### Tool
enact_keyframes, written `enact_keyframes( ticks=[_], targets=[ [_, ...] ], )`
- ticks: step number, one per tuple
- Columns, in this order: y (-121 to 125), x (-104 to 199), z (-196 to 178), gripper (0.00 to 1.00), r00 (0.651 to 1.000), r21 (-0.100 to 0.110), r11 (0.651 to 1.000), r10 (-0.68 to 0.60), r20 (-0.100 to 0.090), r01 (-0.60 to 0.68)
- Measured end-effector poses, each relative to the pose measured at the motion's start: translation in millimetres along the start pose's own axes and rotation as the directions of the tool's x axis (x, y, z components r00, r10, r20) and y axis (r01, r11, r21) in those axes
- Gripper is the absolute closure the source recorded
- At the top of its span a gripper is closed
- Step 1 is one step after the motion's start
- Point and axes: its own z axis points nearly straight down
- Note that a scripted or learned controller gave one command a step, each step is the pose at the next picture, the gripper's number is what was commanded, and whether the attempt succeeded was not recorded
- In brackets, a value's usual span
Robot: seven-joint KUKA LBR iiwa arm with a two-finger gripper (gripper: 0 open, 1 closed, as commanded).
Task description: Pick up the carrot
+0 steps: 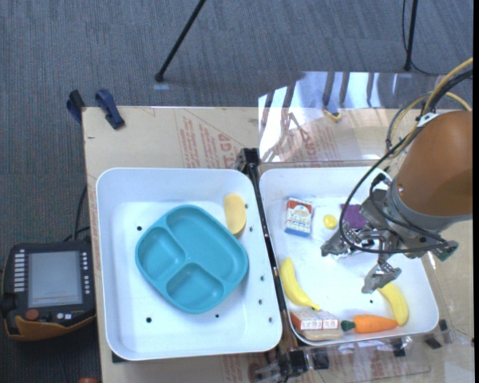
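Observation:
The carrot (374,323), orange with a green stub at its left end, lies flat along the front wall of the right bin (359,175). My gripper (357,263) hangs over the middle of that bin, up and to the left of the carrot and well apart from it. It is open, its two fingers spread with nothing between them. The arm's orange band and grey wrist cover the bin's right side.
In the right bin, a short yellow banana (394,302) lies just above the carrot and a longer one (297,284) at the left. A flat pack (315,323) sits left of the carrot. A small carton (299,217) and a purple item (353,213) lie behind. The left bin holds a blue divided plate (191,258).

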Motion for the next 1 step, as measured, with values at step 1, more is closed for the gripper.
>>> enact_keyframes(
  ticks=[1],
  targets=[
    [13.8, 4.5, 102.5, 0.0, 0.993, -0.016, 0.993, -0.115, -0.009, 0.115]
  ],
)
